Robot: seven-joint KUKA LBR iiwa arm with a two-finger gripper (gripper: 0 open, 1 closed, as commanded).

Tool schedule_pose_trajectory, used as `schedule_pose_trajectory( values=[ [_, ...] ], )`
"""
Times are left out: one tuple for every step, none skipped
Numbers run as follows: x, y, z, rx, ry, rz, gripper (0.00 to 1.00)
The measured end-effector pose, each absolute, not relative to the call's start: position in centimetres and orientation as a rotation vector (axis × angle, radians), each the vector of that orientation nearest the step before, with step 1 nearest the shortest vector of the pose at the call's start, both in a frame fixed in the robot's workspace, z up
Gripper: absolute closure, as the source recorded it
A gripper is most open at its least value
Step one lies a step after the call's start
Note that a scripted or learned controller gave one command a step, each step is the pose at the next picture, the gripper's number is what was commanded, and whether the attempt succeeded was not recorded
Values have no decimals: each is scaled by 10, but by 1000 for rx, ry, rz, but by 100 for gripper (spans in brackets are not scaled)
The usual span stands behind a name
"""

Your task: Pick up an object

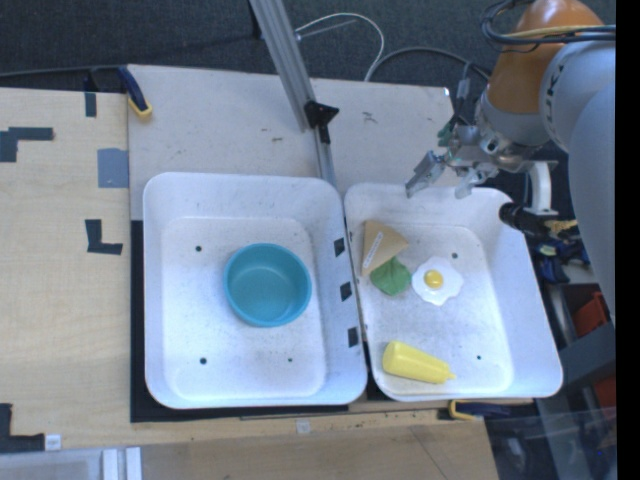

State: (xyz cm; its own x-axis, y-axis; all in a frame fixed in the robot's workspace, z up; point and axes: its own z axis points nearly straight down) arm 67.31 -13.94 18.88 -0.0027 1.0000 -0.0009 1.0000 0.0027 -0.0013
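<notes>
Gripper (440, 180) seen spread, unloaded, above right bin (520, 298) far rim. Rim strike judged likely; clustered wedge (381, 242) and egg (437, 282) may be nudged.

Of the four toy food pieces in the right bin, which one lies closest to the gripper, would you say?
The tan wedge, at the bin's far left corner, lies closest to the gripper; the green piece, fried egg and yellow piece lie farther.

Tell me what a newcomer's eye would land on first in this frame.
Probably the blue bowl, alone in the middle of the left bin. Next, the bright toys in the right bin: a fried egg, a yellow piece near the front, with the gripper above the far rim.
</notes>
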Motion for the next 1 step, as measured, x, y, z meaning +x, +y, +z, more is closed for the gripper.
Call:
schedule_pose_trajectory(
  values=[
    [673,-140,189,-2218,-2224,4,0]
  ],
)
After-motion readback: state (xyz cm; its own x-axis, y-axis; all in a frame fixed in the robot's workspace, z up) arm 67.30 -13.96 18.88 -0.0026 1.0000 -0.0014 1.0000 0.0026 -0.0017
